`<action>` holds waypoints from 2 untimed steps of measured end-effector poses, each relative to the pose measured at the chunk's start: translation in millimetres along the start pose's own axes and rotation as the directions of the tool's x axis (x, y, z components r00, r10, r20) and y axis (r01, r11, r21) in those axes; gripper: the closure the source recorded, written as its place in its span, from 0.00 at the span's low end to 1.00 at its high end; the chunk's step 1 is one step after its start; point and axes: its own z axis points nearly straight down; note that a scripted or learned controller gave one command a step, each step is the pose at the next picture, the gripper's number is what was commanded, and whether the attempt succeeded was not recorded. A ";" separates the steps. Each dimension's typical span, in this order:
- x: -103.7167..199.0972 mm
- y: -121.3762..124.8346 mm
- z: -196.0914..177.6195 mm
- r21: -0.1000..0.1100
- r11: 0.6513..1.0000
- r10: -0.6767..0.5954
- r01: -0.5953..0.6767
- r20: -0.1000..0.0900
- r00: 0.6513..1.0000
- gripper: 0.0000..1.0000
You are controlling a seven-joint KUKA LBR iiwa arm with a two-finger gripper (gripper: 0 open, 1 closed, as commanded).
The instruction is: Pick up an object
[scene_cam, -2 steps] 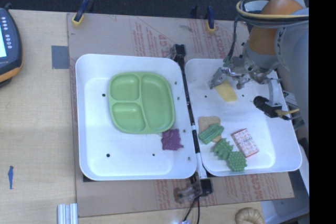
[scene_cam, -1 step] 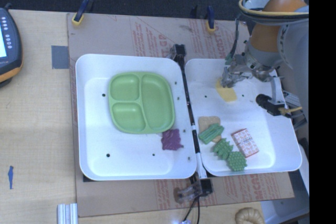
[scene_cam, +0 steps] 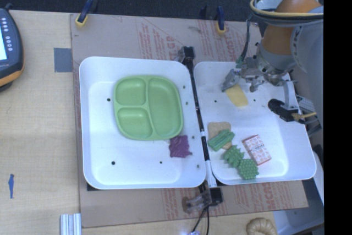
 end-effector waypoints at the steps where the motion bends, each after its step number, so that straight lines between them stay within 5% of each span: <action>1: -0.2 -0.2 11.1 0.000 1.000 0.001 -0.001 0.000 1.000 0.00; 2: 2.1 -0.2 10.7 0.000 1.000 0.001 -0.001 -0.001 1.000 0.00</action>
